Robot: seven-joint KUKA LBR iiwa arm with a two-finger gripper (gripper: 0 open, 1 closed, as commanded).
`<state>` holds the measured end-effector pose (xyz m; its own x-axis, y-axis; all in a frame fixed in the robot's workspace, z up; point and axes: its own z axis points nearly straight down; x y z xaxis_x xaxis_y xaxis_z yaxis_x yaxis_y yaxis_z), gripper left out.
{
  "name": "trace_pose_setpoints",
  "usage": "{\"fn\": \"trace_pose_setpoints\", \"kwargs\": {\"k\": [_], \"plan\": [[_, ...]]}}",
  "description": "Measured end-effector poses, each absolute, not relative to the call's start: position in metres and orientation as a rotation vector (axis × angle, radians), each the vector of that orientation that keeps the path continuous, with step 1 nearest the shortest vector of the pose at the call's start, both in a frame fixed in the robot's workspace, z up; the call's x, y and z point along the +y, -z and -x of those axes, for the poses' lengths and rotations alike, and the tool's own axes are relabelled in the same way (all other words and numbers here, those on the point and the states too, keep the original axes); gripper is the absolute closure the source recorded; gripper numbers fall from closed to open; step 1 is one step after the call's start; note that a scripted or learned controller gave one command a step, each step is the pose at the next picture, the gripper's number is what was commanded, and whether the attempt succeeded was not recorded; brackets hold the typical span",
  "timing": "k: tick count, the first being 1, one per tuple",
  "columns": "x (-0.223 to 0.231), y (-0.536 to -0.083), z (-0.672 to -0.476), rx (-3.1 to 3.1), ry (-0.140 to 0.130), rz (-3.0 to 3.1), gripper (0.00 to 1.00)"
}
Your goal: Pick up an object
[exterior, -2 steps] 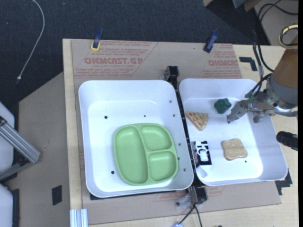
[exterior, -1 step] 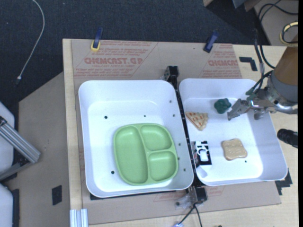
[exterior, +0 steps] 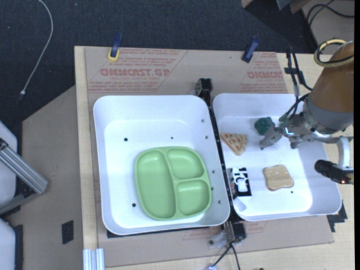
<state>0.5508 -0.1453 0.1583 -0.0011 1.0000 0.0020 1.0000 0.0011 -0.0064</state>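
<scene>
In the camera view, the worktop (exterior: 84, 151) carries two shallow white bins side by side, held together at the seam by black clips so they do not slide as the arm works. The left bin (exterior: 112, 117) holds a green divided plate (exterior: 171, 183), lying flat toward its near side, well apart from anything the arm is reaching for.

The right bin (exterior: 315, 204) holds the likely targets. A wedge-shaped slice of toy pizza (exterior: 235, 143) lies near the seam, a pale slice of toy bread (exterior: 278, 178) lies nearer the front, and a small dark green lump (exterior: 262, 125) sits toward the back. A black-and-white tag (exterior: 241, 181) lies against the wall by the seam. These pieces are spread apart from one another, which leaves room for fingers to come down around any one of them.

The arm (exterior: 332, 94) reaches in from the right, and its claw (exterior: 280, 136) hangs over the back half of the right bin, just beside the green lump. Its two fingers look spread, one pointing down toward the lump's side and the other further right, and nothing sits between them. By my judgement the green lump is the piece being approached, since it lies closest to the fingers. It is not yet picked up; it rests on the bin floor. The lump looks small and rounded, so a grip slightly off-centre could nudge it away rather than catch it.
</scene>
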Motion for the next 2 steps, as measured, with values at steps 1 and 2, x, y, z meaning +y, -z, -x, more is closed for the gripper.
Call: {"fn": "trace_pose_setpoints", "kwargs": {"k": [1, 2], "plan": [[-0.149, -0.095, -0.549, -2.216, -0.006, 2.217, 0.0], [-0.148, -0.084, -0.548, -2.218, -0.003, 2.219, 0.0]]}}
